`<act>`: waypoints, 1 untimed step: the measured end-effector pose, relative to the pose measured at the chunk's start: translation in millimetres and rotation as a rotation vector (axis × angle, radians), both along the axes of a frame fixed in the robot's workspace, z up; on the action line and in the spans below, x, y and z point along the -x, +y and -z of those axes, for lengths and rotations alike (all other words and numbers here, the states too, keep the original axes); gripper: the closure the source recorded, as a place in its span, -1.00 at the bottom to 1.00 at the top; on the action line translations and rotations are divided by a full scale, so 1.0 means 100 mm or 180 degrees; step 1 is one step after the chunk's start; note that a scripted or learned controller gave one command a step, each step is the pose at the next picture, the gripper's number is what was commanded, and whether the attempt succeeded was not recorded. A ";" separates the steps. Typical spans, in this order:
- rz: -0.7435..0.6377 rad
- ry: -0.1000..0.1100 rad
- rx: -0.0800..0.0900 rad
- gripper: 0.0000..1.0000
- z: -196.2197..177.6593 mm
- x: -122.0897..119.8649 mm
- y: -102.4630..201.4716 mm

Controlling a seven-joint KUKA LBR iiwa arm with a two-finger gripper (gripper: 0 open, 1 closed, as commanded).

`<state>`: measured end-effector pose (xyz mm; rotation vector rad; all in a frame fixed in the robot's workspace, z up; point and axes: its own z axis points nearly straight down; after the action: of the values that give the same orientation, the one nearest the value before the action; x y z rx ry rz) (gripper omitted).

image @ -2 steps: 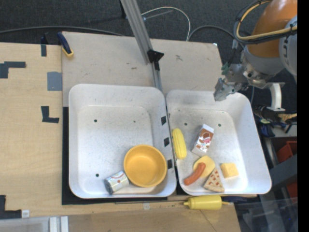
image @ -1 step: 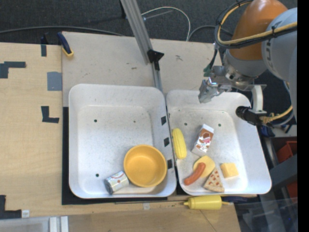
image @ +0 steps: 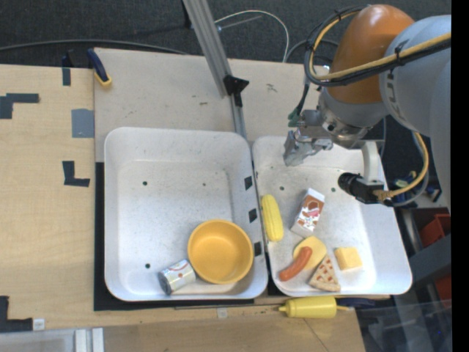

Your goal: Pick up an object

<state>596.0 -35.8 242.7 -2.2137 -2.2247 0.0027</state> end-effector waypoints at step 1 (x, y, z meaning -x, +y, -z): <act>-0.0006 -0.0002 -0.0001 1.00 0.06 0.05 0.54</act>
<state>590.9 18.2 237.1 -2.2117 -2.2269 0.0018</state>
